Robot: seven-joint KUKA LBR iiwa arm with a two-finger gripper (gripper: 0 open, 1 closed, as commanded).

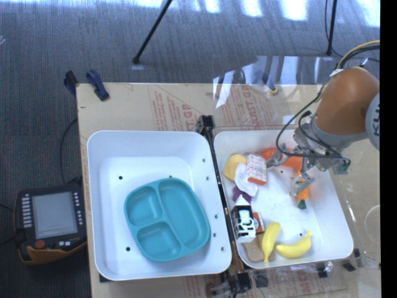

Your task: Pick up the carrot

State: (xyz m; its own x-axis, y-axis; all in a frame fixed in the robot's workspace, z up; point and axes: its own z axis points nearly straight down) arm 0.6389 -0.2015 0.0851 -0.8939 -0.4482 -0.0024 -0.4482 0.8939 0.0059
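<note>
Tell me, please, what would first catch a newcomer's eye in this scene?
Probably the teal divided plate, alone in the left bin. Next, the right bin with its jumble of toy food, two yellow bananas near its front edge. Over its far side hangs the arm's orange band.

Large reddish lettering is printed across the pale brown bench board point(167, 107), seen reversed and at a slant; it cannot be made out with certainty. A white and orange packet point(256, 169) in the right white bin point(341, 228) carries print too small to be read.
</note>
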